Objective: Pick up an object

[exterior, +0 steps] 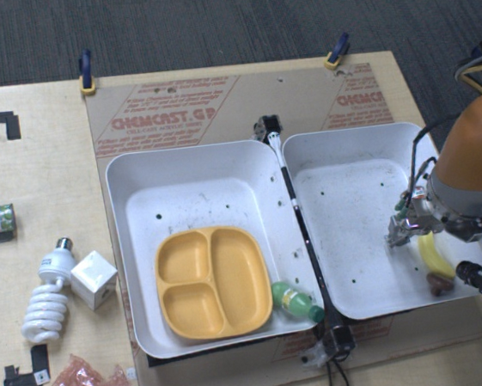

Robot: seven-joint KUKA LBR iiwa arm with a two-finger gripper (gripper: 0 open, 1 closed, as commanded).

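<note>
The arm is reaching in from the right and hanging its gripper low over the right bin, close to that bin's right wall, so the step in hand looks like the approach to a grasp rather than a lift. A banana is lying just beside the gripper, toward the bin's near right corner, with its dark tip pointing to the front edge; it is resting on the bin floor and nothing is sitting in the gripper. Whether the gripper is open or closed cannot be told at this size and angle. In the left bin a yellow divided plate is lying flat, with a green bottle touching its right rim near the divider between the bins. If the banana is the target, the next move is likely calling for a small shift toward the near right corner, then a descent straddling the fruit across its narrow width, while staying clear of the bin wall.
</note>
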